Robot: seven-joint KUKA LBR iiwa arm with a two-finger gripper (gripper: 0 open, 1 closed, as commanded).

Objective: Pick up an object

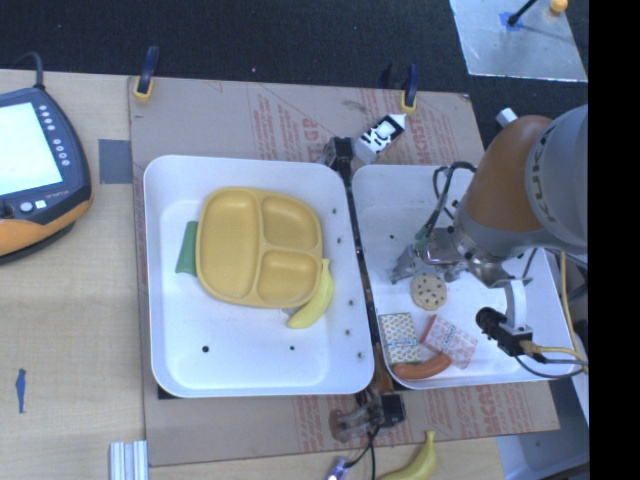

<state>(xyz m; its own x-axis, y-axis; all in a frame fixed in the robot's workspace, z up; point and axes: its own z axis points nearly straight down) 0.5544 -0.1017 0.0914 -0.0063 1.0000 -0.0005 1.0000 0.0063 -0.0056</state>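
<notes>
Landmark: the cookie (428, 290), lying in the right bin (392, 206), near that bin's middle. Just above and left of the cookie, the claw (422, 258), low over the bin floor; cannot tell whether apart or together, and nothing seen clamped in it. Above and right of the cookie, the grey arm (520, 193) with its orange band. Below the cookie, a checked packet (399, 336), a red-patterned packet (450, 340) and a sausage (423, 369) at the bin's near edge. Far left of the cookie, in the left bin (170, 268), a yellow divided tray (260, 245), a banana (315, 300) touching the tray's lower right corner, and something green (187, 248) tucked under its left side.
</notes>
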